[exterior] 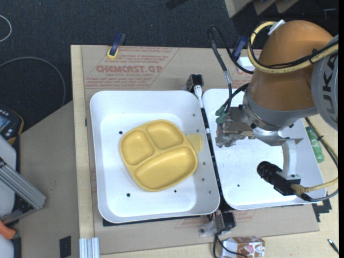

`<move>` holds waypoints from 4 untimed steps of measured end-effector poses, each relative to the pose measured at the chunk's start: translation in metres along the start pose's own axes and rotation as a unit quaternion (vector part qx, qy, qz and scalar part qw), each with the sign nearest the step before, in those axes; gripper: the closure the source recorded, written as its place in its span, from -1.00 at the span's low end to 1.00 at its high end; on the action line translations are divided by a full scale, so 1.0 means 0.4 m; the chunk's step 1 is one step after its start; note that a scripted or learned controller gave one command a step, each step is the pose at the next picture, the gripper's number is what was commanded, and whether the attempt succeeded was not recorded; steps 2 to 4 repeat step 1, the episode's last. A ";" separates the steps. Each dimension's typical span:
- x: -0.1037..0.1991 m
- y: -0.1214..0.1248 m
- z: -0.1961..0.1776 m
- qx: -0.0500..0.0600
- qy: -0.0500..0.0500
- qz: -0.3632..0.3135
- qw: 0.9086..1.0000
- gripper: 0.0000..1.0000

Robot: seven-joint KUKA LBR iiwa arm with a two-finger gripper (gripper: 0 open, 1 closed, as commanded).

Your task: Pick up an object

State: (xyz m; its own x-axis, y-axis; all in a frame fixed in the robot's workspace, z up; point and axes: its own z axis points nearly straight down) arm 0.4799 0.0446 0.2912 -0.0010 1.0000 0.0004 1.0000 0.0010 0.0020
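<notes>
A yellow divided plate point(157, 153) with three compartments lies flat in the left bin point(107, 112), near its middle. A small yellow tab point(194, 142) pokes out at the plate's right side, against the bin's right wall. My gripper point(228, 132) hangs over the left part of the right bin point(242, 192), just right of the wall between the two bins. The orange band and grey wrist above it hide much of it. A green object point(315, 143) lies at the right bin's far right edge, partly covered by the arm.
A black cylindrical part point(274, 177) on the arm reaches over the right bin's lower area. Black clamps point(194, 83) sit at the top of the joint between the bins. Cables point(220, 52) loop above the wrist. A cardboard sheet point(134, 63) lies under both bins.
</notes>
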 end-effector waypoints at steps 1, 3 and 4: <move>0.092 0.002 -0.278 -0.006 0.002 -0.003 1.000 1.00; 0.092 0.002 -0.278 -0.006 0.002 -0.003 1.000 1.00; 0.092 0.002 -0.278 -0.006 0.002 -0.003 1.000 1.00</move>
